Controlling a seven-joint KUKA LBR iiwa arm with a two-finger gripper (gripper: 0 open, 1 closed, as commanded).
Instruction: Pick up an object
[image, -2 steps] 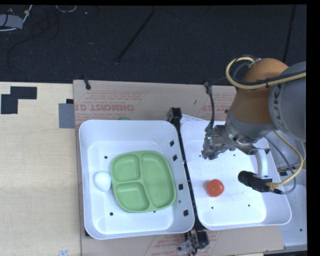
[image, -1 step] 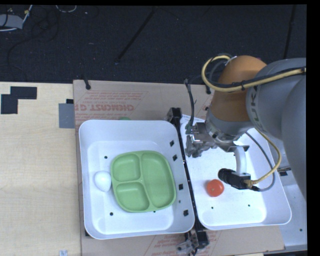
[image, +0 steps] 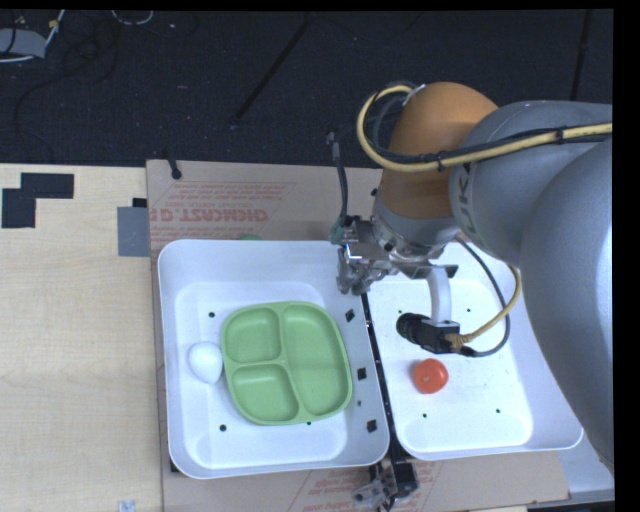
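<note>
Tomato, small, red and round, probably a toy, is noted lying alone on the floor of the white bin on the view's right, near that bin's middle and well clear of its walls. The tool is seen at the far end of the strip where the two bins meet, about over the shared walls rather than squarely inside either bin. Whether the tool is open or closed cannot be told from this angle, and nothing is seen to be held by it. From the tool, the tomato lies toward the view's near edge and to the view's right, apart from it. No long axis is offered by so round a thing, so any approach angle is judged to serve, though rolling under a glancing touch is to be expected. In the bin on the view's left a green divided plate is recorded, its far right corner nearer the tool than the tomato is. A white egg-shaped object is set just beside the plate's left edge. The plate lies flat and wide and is judged a poor target. The tomato is judged the likelier pick, which calls for a shift into its bin before descent.
</note>
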